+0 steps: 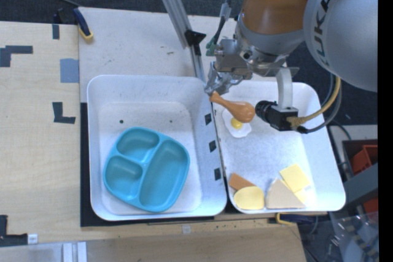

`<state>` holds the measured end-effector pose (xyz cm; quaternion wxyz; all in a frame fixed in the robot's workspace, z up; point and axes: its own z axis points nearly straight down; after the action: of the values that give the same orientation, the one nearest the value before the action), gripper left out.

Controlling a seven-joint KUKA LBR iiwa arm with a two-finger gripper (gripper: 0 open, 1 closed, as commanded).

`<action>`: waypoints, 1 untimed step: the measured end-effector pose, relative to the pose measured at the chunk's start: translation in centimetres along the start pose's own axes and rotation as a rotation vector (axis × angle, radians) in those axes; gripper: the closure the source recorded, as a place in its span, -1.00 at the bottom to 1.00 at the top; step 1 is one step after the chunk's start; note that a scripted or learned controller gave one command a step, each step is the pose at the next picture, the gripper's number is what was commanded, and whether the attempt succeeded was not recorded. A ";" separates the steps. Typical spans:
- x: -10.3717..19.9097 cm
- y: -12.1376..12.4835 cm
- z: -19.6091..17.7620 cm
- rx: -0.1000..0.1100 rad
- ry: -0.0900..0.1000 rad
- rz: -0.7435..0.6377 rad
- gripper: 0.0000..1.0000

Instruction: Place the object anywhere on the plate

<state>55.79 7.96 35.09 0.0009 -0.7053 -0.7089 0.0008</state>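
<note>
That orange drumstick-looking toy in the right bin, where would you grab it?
By the thin handle end of the drumstick, coming from above: the bulb end is fatter and rounder, while the narrow end points up-left toward the gripper, likely fitting between jaws more easily.

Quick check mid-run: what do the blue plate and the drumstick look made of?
Blue plate: likely moulded plastic, smooth with a soft sheen, with three moulded compartments. Drumstick: looks like toy plastic, uniform orange-tan with a glossy highlight; rubber can't be ruled out.
</note>
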 end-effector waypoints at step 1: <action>-3.0 -1.9 -11.5 -0.010 0.000 0.004 1.00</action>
<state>53.89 4.94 46.55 -0.0025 -0.7066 -0.7076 -0.0029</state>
